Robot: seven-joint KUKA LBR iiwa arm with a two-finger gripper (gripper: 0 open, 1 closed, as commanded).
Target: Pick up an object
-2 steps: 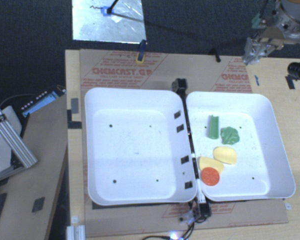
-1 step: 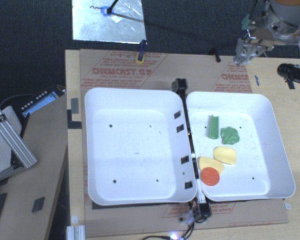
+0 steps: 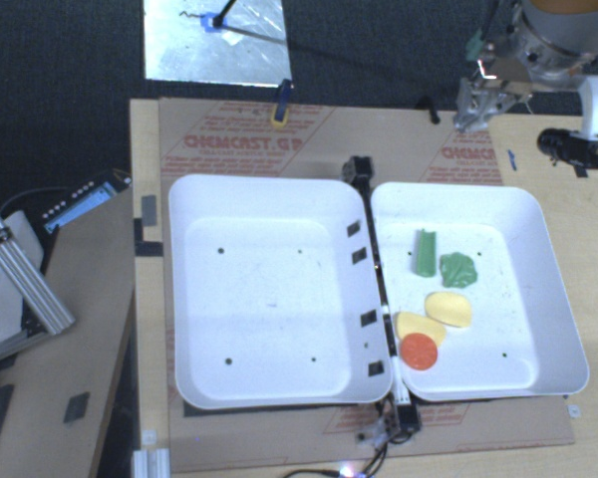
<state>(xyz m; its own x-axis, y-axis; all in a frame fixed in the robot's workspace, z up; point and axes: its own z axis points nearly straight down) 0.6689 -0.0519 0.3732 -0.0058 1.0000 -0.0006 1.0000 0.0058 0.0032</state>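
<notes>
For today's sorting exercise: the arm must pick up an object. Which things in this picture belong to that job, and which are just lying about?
Belong to the job:
pincer, above the bench beyond the bins
right bin, holding:
green stick
green leafy piece
yellow oval
yellow flat piece
red disc

Just lying about:
left bin
silver sheet
blue-and-yellow clamp

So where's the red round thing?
The red round thing lies in the right bin, near its front left corner, touching the flat yellow piece just behind it.
</notes>
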